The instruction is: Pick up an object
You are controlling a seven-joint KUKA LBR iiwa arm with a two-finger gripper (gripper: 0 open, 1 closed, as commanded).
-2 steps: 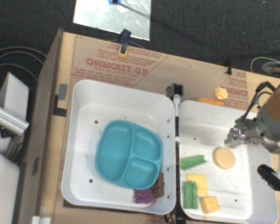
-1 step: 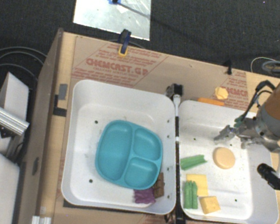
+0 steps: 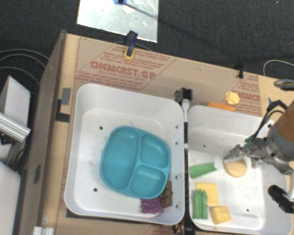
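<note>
Gripper (image 3: 239,158) low in right bin (image 3: 263,227), right over tan bread roll (image 3: 235,168), placed for a grab. Open or clenched: cannot tell. Green and yellow toy food nearby, untouched.

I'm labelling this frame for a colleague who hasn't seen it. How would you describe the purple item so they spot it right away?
Start at the left white bin, which holds a big teal divided plate. Follow the plate to its lower right edge, near the wall between the bins. The purple item lies there beside a small dark brown piece, the one purple thing in either bin.
</note>
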